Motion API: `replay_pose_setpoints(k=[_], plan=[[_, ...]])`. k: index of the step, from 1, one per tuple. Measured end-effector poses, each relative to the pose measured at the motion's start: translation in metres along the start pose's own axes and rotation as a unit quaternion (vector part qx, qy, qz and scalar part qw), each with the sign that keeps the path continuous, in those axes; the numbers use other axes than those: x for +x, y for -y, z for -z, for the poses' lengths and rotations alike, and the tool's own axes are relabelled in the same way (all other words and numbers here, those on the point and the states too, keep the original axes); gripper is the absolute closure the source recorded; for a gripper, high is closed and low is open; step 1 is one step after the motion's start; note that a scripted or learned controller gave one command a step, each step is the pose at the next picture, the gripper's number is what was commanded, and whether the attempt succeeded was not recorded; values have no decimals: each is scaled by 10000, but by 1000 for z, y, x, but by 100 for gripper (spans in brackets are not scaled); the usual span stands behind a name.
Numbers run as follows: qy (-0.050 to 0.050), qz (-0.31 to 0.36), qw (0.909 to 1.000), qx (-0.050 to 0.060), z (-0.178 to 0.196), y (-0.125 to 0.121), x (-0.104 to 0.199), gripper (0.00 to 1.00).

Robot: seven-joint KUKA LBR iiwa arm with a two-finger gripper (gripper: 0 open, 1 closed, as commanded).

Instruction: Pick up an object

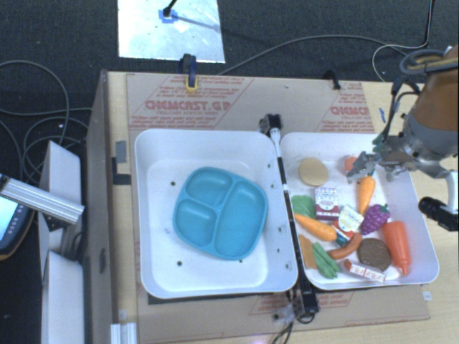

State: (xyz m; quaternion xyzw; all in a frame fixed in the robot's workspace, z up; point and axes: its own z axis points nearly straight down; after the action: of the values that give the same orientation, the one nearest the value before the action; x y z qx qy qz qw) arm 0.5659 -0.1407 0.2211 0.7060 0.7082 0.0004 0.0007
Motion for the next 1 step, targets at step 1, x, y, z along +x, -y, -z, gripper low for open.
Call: replay_pose_setpoints(k=[1], plan=[[11, -9, 10000, -31, -123, -31, -23, 0]])
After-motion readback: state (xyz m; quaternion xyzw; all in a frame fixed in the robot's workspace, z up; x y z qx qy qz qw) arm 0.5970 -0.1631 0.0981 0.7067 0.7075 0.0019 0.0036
